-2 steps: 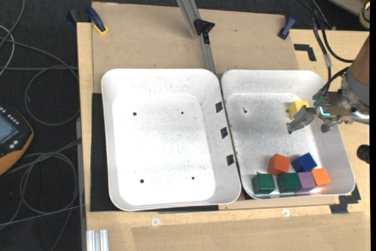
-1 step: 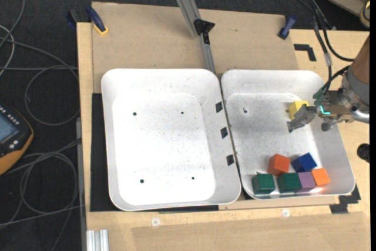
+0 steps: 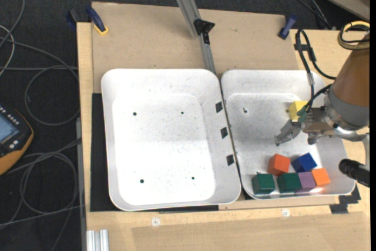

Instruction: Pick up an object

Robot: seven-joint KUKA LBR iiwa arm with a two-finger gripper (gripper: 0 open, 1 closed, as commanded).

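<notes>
arm (image 3: 352, 91) cut off at right edge, yellow block (image 3: 298, 107) partly hidden behind gripper (image 3: 289, 134) (finger spacing unclear)

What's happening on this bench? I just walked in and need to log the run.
A KUKA arm reaches in from the right, its end effector low over the right bin, near a yellow block. A cluster of blocks sits in that bin's near corner: red, blue, orange, purple and two green. Nothing is visibly between its fingers, so no pick is confirmed yet. The left bin sits alongside.
</notes>
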